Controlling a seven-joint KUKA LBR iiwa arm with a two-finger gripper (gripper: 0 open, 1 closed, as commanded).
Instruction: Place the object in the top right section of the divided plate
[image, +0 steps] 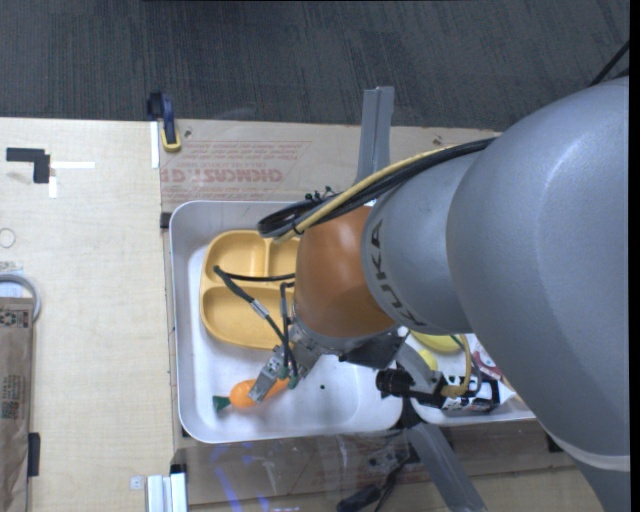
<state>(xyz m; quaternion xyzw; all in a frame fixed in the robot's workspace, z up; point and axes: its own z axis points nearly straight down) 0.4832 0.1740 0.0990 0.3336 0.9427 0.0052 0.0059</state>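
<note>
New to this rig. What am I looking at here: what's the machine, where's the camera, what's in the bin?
One camera, fixed above the bench, looks down at a slant. The big grey shape with the orange band is a robot arm reaching in from the right. At its tip is a small claw, low over a white bin. In the bin lies a yellow divided plate, and by the claw's tip a small orange object, perhaps a toy carrot. Whether the claw grips it is not clear from this view.
</note>
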